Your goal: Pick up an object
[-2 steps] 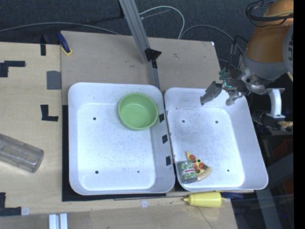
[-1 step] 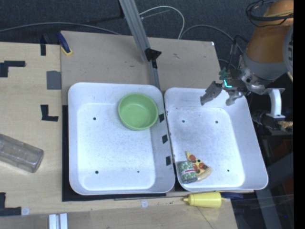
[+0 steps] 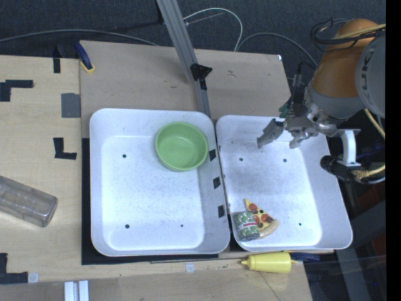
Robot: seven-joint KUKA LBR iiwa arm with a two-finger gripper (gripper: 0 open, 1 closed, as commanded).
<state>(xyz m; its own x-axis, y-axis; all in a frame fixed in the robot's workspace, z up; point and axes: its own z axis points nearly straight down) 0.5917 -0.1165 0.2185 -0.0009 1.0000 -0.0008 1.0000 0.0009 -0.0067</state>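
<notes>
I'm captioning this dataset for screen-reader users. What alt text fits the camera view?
A grey and orange robot arm holds its open, empty gripper over the far end of the right white bin, which holds a toy pizza slice in its near left corner. The left bin holds a green bowl; a yellow bottle lies on the bench.

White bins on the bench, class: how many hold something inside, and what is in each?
2. The left bin holds a green bowl near its top; the right bin holds a pizza toy at its lower left.
</notes>
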